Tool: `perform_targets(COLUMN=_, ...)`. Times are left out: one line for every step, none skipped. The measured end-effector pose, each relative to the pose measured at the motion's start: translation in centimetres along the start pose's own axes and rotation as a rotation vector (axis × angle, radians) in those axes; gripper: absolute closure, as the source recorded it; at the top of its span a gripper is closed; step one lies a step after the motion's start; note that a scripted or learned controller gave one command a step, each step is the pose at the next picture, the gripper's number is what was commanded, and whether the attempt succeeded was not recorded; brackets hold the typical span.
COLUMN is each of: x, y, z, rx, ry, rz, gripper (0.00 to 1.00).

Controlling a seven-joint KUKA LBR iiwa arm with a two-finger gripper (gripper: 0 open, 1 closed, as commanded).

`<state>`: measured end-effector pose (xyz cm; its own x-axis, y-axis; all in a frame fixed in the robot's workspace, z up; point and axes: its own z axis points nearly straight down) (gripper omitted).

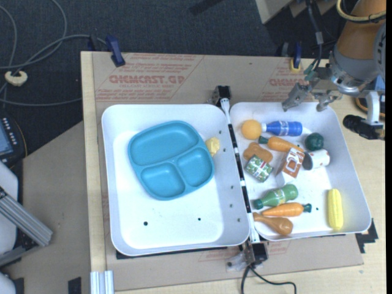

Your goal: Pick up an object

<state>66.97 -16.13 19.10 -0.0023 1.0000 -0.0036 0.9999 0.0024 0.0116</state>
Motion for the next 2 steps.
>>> perform_targets(x=5.2, y=-6.3, z=9.4, rx=0.018, ry=0.003, rz=0.000, gripper=0.00)
perform_targets(x=1.8, y=-2.7, z=8.0, rx=0.006, ry=0.000, rz=0.004, gripper=0.00)
